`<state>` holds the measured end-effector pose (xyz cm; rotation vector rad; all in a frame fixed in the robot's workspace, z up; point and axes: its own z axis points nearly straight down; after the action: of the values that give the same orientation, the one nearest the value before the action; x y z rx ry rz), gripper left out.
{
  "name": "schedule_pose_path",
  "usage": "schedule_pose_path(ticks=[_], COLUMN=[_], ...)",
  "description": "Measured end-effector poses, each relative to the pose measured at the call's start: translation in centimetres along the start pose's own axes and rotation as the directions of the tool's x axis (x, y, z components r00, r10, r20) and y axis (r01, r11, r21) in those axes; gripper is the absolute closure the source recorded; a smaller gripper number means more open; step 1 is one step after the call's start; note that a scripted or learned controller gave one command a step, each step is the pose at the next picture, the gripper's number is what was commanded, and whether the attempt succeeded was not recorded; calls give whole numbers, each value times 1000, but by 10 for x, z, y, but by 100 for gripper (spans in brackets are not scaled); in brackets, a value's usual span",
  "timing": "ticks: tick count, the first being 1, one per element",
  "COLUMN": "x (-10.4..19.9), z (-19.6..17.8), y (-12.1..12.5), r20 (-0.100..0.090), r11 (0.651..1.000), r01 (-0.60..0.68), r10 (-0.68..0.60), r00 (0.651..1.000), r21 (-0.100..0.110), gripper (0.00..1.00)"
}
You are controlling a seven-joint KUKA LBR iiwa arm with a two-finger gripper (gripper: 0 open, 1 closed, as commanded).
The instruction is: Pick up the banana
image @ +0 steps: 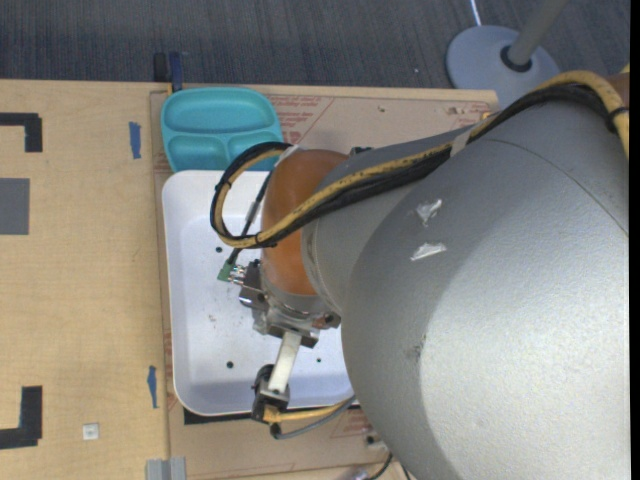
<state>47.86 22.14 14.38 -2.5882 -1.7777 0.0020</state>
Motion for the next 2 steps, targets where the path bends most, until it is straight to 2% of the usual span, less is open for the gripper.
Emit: schedule_pose_path(ticks=[1,2], x=[0,4], z=[-10,58], y=[0,0], r20=[1,-1], r11=[1000,949], r01=[1,314], r10=[-1,-314], r00=[1000,949], r21=[1,-1], gripper=[100,100])
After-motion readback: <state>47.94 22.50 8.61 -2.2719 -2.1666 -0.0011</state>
